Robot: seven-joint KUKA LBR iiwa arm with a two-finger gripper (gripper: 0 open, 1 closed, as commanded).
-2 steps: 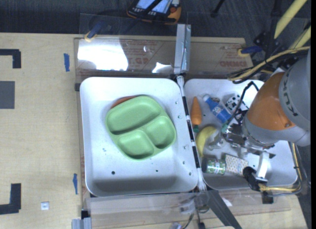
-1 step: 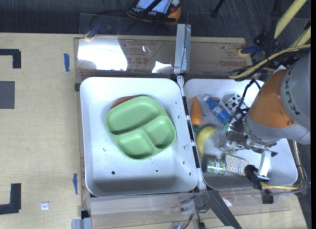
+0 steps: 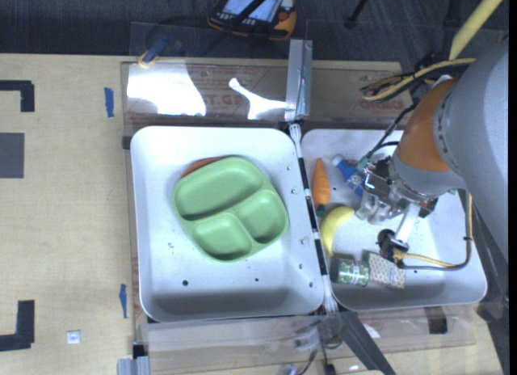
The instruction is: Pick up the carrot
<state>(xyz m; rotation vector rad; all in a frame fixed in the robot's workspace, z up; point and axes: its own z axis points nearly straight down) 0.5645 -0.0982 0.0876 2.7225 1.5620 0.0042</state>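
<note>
Carrot (image 3: pixel 321 183) lies to the gripper's (image 3: pixel 373 206) left as I look down on it, in the right bin (image 3: pixel 452 280), hard against the wall that divides it from the left one. Its long axis runs up and down the view, roughly along that wall. A yellow fruit (image 3: pixel 336 225) sits just below the carrot, closer to the gripper, and something blue (image 3: pixel 349 173) lies between them higher up. I cannot tell how the hand is set from here. I judge I must carry it leftward, over the fruit.
</note>
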